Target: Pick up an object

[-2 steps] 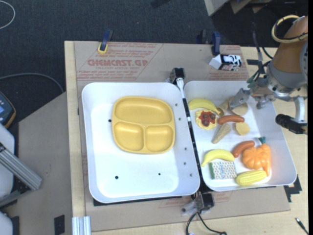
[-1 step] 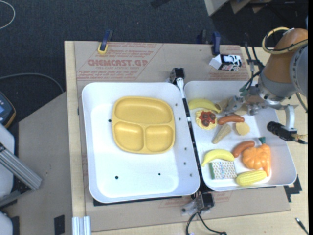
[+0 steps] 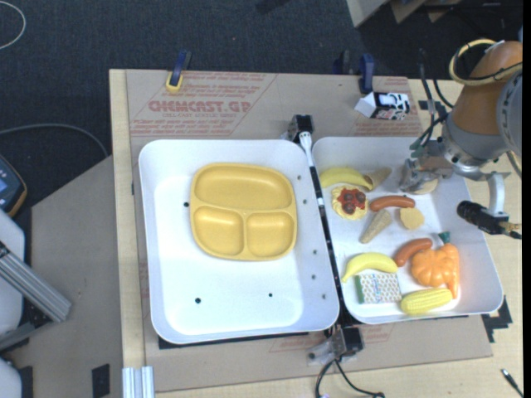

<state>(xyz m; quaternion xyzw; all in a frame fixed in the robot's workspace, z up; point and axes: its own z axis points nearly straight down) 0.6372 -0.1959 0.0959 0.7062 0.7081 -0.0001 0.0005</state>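
Observation:
The right bin [image 3: 489, 264] holds several toy foods. At its far end lie a banana [image 3: 344, 177], a round tart with red topping [image 3: 350, 200], a red sausage [image 3: 392, 202], a tan cone [image 3: 376, 224] and a yellow wedge [image 3: 411, 218]. Nearer the front are an orange sausage [image 3: 413, 249], an orange pepper [image 3: 436, 265], a second banana [image 3: 371, 263], a speckled block [image 3: 378, 287] and a corn cob [image 3: 426, 301]. My gripper [image 3: 419, 172] hangs low over the bin's far right part, just above the red sausage, beside a beige piece [image 3: 426, 184].
The left bin [image 3: 166, 297] carries a yellow divided plate [image 3: 243, 210]. A black-and-white tag [image 3: 383, 104] lies on the cardboard behind the right bin. Clamps [image 3: 176, 73] grip the board's far edge. A black fitting [image 3: 477, 214] juts from the arm over the bin's right rim.

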